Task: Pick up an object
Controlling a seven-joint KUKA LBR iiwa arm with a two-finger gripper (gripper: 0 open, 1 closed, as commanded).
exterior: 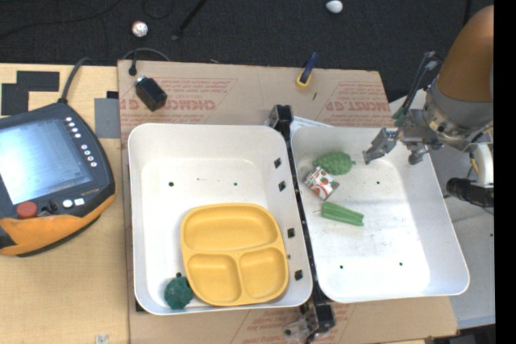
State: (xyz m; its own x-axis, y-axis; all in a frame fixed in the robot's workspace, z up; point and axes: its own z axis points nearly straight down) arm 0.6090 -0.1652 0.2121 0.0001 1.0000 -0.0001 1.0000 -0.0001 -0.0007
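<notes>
Gripper (397,147) near cardboard (242,97) lettering, mirrored, illegible.

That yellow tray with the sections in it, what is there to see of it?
The yellow tray looks like smooth, matte plastic with rounded corners. It has three compartments: one wide along the far side, two smaller ones along the near side. It lies flat, slightly turned, on the floor of the left bin, toward its near edge. A green lump sits at its left corner.

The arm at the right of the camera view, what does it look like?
The arm is a rounded body with an orange band above a grey wrist. Its gripper is grey metal with two thin fingers, and a slim dark cable or rod runs up beside it.
</notes>
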